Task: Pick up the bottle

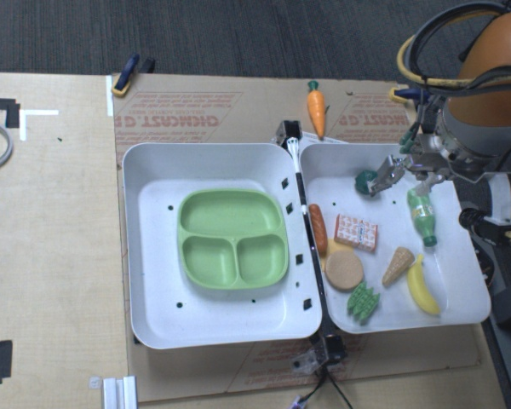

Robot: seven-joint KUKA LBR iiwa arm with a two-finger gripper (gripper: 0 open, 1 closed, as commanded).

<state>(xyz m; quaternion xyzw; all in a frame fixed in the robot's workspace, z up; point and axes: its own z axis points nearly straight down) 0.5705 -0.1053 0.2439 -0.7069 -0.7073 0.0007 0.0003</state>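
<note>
Bottle (422, 217) first: it lies on its side in the right bin (460, 309), near the far right wall, long axis running near to far, cap end toward the gripper (413, 167). It is clear green plastic, ribbed, with a pale label.

By size: the arm (485, 75), grey with an orange band, reaches in at upper right. Two shallow white bins sit side by side; the left bin (145, 254) holds a matte green tray (233, 239) with three compartments. Smaller things in the right bin: a yellow banana (422, 288), a tan round cookie (344, 270), a brown cone (398, 265), a red-printed box (357, 232), a sausage (318, 228).

The gripper hangs just above the bottle's far end; whether it is apart or together I cannot tell, and nothing shows in its grasp.
</note>
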